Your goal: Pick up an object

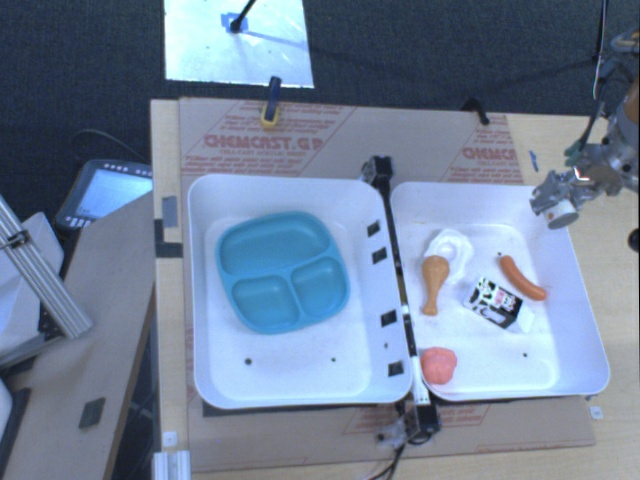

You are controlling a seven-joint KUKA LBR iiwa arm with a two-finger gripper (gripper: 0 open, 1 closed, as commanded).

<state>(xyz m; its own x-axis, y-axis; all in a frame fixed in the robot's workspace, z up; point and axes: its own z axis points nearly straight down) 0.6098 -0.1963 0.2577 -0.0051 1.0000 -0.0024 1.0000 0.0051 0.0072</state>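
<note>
At about three o'clock of the scene, above the far right corner of the right bin (575,368), my hand (560,206) hangs clear of everything inside it; I cannot tell from this slant how it is set, and nothing shows in its grasp. Below it in that bin lie the things I might pick: an orange sausage (521,277) at roughly three o'clock of the bin's floor, with a small black-and-white carton (495,302) just beside it toward the centre. A toy chicken drumstick (434,280) lies at nine o'clock, its thick end touching a white lump (452,243) at about eleven. A pink blob (438,364) sits alone at seven o'clock, near the front rim. Over in the left bin (215,363), a blue divided plate (282,271) rests near the middle. Both bins sit side by side on the brown surface (330,133).
</note>
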